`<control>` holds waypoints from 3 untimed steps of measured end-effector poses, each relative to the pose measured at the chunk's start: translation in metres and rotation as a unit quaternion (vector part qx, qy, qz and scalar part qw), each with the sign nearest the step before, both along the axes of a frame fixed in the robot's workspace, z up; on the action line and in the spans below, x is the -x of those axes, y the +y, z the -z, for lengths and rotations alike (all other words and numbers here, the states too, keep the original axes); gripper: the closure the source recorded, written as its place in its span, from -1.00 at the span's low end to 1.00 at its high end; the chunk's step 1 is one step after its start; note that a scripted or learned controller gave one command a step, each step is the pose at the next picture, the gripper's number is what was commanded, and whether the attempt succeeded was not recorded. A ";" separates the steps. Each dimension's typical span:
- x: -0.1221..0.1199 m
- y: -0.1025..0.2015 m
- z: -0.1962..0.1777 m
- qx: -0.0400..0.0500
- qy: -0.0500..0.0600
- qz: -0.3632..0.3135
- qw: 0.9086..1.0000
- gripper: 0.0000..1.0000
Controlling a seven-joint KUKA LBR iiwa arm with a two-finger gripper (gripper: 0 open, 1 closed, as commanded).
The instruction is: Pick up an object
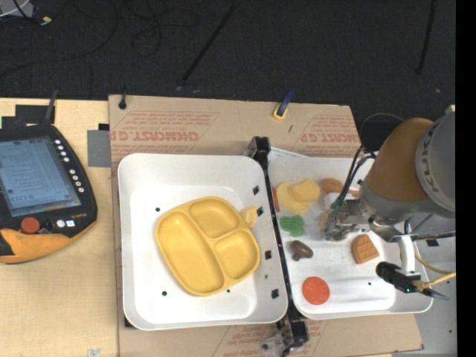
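Task not yet accomplished. The two-finger gripper (pixel 336 225) sits low in the right white bin (pixel 349 303), among small toy food pieces; whether its fingers are parted or clasp anything cannot be told. Nearest candidates: green lumpy piece (pixel 291 225), tan waffle-like block (pixel 364 249). Lift remains.

The bench is lit evenly from above; the white bins (pixel 141 199) are rendered bright, the background is left dark, and slight softness is seen throughout.
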State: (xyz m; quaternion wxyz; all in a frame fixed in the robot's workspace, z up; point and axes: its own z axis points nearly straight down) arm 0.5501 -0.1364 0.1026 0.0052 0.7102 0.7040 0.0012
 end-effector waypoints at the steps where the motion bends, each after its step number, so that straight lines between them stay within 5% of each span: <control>1: -0.004 -0.010 -0.059 -0.002 0.003 0.000 1.000 1.00; 3: -0.006 -0.013 -0.126 -0.003 0.004 -0.004 1.000 1.00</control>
